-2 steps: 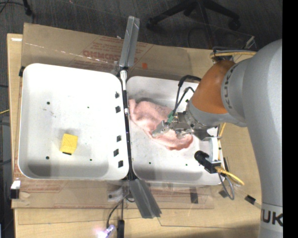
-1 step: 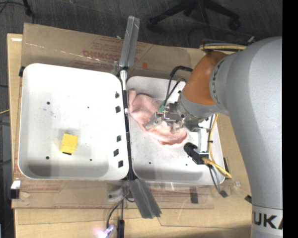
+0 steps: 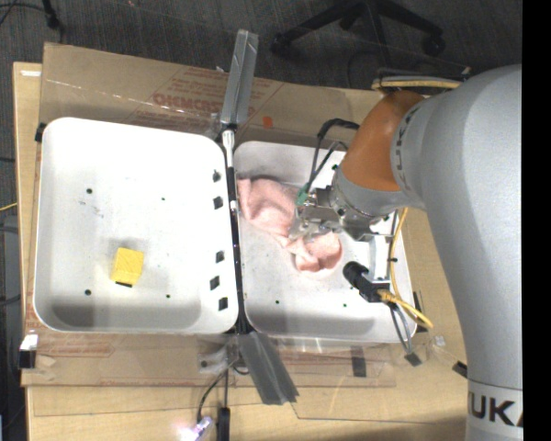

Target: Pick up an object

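Big grey robot arm (image 3: pixel 459 246) with orange band looms closest, reaching in from right. Left shallow white plastic bin (image 3: pixel 64 154): small yellow foam block (image 3: pixel 128 266) lying alone near front-left. Metal divider bar (image 3: pixel 230 200) between bins. Right shallow white plastic bin (image 3: pixel 275 310): crumpled pink cloth (image 3: pixel 274 211) spread across middle. End effector (image 3: pixel 312 223) down on cloth's right part, touching it; finger opening and grip: cannot tell. Cardboard sheet (image 3: pixel 119 72) on counter behind bins.

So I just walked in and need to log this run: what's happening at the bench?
The KUKA arm reaches into the right bin, its gripper down on a crumpled pink cloth. Whether it has gripped the cloth can't be seen. A yellow sponge block lies in the left bin.
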Available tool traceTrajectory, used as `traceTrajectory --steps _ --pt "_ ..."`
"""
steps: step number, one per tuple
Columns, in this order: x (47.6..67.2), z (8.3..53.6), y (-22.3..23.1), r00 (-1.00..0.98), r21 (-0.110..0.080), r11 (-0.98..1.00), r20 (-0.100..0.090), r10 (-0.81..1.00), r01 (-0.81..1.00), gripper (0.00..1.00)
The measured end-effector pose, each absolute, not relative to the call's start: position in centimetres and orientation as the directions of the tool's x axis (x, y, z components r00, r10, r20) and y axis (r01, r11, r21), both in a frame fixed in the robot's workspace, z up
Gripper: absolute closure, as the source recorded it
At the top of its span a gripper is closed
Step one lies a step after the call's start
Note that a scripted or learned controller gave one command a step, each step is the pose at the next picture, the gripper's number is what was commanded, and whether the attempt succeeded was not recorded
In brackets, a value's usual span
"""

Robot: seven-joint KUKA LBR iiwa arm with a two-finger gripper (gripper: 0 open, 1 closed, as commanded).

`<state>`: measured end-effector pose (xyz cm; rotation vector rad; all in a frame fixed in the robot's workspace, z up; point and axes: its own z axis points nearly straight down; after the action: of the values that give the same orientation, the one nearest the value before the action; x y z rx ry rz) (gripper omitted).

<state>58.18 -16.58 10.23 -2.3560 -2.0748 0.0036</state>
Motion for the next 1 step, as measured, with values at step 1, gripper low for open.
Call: traceTrajectory --steps 1 --pt "57.14 20.65 -12.02 0.218 -0.004 -0.218 0.0 0.976 0.976 1.0"
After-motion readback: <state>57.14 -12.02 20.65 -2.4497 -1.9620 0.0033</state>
